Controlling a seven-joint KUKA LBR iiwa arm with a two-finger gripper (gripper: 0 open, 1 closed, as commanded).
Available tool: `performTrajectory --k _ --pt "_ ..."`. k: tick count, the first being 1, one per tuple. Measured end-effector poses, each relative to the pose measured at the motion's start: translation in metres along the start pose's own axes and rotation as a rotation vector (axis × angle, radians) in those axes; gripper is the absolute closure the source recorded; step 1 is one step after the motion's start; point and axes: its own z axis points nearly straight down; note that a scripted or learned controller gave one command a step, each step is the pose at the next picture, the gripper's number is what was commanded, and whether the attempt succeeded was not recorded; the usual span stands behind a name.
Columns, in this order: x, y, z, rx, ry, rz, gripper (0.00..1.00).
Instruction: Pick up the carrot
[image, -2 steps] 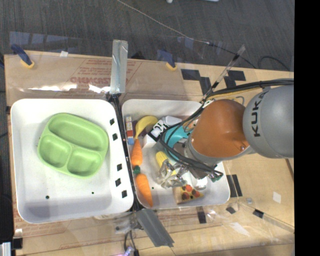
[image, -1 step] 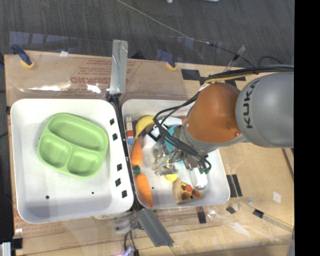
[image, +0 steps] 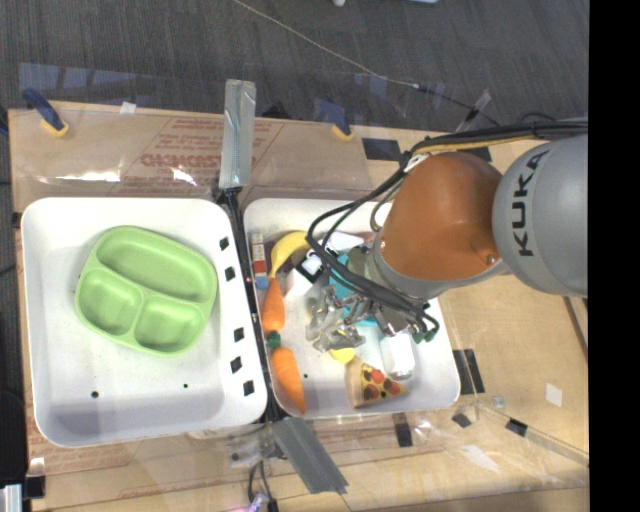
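Two orange carrots lie along the left wall of the right bin (image: 440, 385). One carrot (image: 272, 306) is at mid-height and the other carrot (image: 289, 379) sits near the front left corner, with a bit of green at its top end. My gripper (image: 335, 322) hangs low over the middle of the right bin, a short way right of both carrots and touching neither. No carrot is between its parts. The orange wrist band and cables hide what lies behind it.
A yellow banana (image: 290, 247) lies at the back of the right bin. A pizza slice (image: 372, 384), a white bottle (image: 397, 355) and a small yellow piece (image: 343, 353) crowd the front. The left bin (image: 50, 330) holds a green divided plate (image: 148, 290).
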Motion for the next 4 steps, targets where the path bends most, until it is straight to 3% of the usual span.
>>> performTrajectory --k 1,2,3,4 --pt "-0.028 0.001 -0.009 -0.001 -0.001 -0.655 1.0" --pt "-0.033 0.073 -0.008 -0.005 0.003 -0.799 1.0" --pt "-0.012 0.107 -0.008 -0.006 0.004 -1.017 1.0" --pt "-0.066 0.155 -0.056 -0.001 -0.002 -0.91 1.0"
